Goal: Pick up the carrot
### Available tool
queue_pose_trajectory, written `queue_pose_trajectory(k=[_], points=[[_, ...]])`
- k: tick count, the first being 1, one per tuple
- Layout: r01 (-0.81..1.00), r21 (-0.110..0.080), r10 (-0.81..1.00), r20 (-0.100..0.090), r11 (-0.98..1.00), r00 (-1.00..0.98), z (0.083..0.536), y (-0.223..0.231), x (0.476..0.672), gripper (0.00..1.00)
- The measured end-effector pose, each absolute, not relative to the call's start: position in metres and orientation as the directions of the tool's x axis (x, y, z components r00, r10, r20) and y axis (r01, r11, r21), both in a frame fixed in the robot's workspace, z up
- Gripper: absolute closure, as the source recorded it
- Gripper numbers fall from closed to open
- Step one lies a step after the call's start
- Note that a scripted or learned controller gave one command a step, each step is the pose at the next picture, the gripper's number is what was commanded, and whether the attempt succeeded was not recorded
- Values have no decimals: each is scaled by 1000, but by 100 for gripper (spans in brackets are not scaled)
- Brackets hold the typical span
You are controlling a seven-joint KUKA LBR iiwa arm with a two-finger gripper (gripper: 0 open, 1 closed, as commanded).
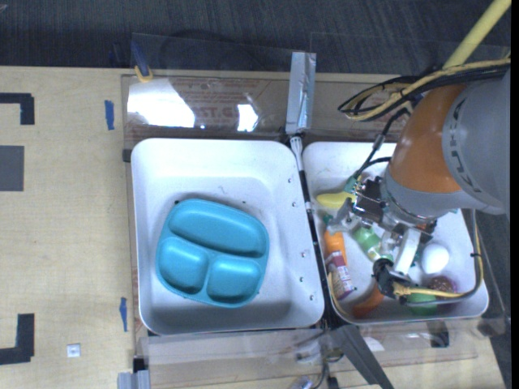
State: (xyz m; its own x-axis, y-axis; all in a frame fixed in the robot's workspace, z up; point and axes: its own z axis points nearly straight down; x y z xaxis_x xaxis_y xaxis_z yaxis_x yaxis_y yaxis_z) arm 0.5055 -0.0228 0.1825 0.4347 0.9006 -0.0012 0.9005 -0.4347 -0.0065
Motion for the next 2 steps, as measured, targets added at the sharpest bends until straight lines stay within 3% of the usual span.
queue_pose_trajectory(k=[1,2], points=[[791,-7,791,-3,-612,612,182,-22,483,0],[644,-2,644,-4,-765,765,182,-30,512,0]])
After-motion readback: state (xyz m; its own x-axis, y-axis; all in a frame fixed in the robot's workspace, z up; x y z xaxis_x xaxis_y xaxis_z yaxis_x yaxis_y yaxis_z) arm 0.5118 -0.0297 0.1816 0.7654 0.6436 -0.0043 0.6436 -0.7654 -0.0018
